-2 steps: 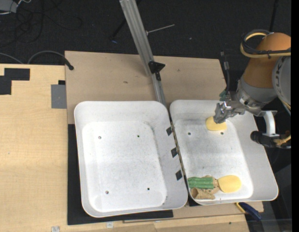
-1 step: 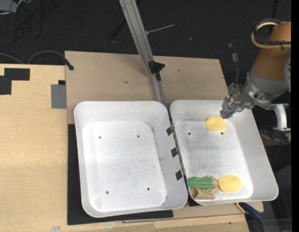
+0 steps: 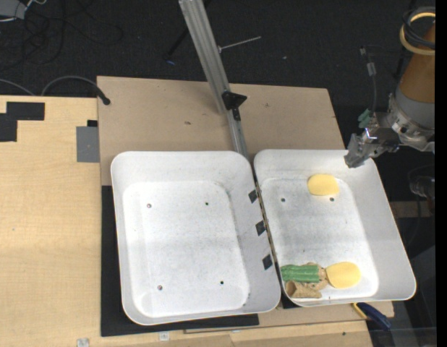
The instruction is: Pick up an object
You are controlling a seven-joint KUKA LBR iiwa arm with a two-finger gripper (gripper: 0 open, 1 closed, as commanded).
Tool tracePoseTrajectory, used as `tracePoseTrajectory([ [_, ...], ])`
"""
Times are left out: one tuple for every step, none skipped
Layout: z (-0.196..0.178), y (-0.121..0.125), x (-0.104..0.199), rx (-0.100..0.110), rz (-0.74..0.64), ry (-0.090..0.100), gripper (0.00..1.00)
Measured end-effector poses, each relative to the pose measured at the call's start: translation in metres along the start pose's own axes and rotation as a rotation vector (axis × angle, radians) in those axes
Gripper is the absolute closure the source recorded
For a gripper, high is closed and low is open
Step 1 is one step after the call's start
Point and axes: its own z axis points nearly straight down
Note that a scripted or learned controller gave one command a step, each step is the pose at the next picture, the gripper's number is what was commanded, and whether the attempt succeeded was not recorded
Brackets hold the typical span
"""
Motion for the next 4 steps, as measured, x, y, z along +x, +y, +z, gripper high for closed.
tracePoseTrajectory([
  [0.014,-0.022,0.041,0.009,-0.006,0.003,1.00],
  [0.020,-0.050,0.093,0.010,-0.006,0.004,1.00],
  [0.021,-0.058,0.142,0.009,-0.007,0.004,1.00],
  [0.036,-0.083,0.187,0.011,-0.005,0.003,1.00],
])
